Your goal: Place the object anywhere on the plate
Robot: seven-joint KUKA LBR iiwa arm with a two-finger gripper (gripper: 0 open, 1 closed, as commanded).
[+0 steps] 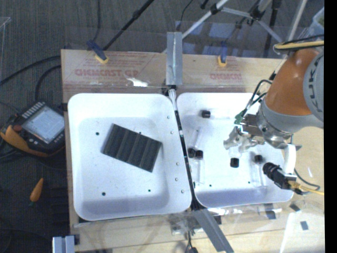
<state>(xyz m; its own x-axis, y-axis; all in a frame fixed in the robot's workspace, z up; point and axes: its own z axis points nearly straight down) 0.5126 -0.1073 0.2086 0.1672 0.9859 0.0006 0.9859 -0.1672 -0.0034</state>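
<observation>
Bench: two white bins side by side. Left bin (84,194) contains dark ribbed plate (131,147). Gripper (237,141) over right bin (221,194); finger state cannot be determined. Small black objects (196,153) scattered there.

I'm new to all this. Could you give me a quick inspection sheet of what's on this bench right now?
Surface: two white bins side by side, left bin, right bin, on a wooden bench.
Job's things: dark ribbed plate lying flat in the left bin; small black objects scattered in the right bin.
Clutter: nothing seen.
Claw: claw low over the right bin; its state is unclear.
Cables: black cables run across the floor behind the bench.
Surroundings: handheld controller on the floor at left, tripod legs behind.
</observation>
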